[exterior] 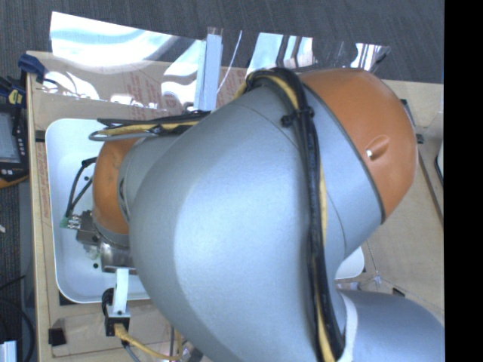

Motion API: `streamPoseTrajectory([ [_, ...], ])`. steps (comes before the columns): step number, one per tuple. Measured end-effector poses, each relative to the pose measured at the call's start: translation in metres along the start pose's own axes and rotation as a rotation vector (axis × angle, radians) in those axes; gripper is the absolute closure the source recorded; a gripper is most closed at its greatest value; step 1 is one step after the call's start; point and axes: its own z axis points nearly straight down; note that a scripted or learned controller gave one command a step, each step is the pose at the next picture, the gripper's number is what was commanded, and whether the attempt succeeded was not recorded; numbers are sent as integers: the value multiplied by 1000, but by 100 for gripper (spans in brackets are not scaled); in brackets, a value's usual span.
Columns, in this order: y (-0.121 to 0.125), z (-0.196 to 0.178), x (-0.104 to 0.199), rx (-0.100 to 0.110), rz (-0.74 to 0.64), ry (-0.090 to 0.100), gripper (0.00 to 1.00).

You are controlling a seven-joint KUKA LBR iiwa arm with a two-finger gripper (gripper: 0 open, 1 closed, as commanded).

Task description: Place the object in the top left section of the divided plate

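One grey arm [249,225] with an orange band [362,142] reaches in from the right and covers most of the scene; a black cable [309,202] paired with a yellow one runs along its back. One white bin [56,202], shallow with rounded corners, sits at the left on a pale wooden table [419,232], and its left wall and near corner show past the arm. The claw [94,240] hangs low over the left part of this bin, largely tucked under the wrist, and whether it is spread or pressed together cannot be told. The arm's bulk hides the object, so its place cannot be told. Several shiny, mirror-like sheets [113,44] stand along the table's far edge, catching bright glare. Dark grey carpet [226,2] lies beyond and to the left of the table. One blue clamp [30,66] grips the far left corner, and a black device [11,145] lies on the carpet at the left edge.
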Motion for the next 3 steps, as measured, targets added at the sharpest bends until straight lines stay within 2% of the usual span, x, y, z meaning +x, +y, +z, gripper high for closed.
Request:
streamPoseTrajectory([
  [1, 3, -45, -12, -4, 248, 20, 100],
  [2, 0, -51, 1, -6, 383, 16, 100],
  [3, -1, 5, 21, -11, 554, 22, 100],
])
